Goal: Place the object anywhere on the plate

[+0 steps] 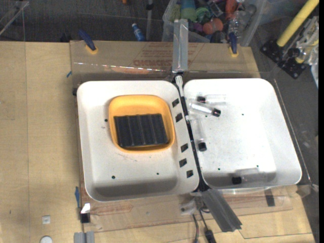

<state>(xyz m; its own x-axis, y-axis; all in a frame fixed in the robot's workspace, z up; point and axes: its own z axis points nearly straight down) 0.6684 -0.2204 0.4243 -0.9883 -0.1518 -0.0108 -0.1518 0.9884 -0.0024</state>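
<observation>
A yellow-orange plate [137,102] with rounded corners sits in the left white bin [96,135], toward its back middle. A black, ribbed rectangular object [140,129] lies flat on the plate and covers most of its floor, with the plate's rim showing around it.
The right white bin [253,135] holds a few clear tube-like pieces with black ends: one pair near its back left [206,108], one by the divider [201,146], one at the front [244,176]. A clear tub of colourful toys [212,6] stands behind the bins.
</observation>
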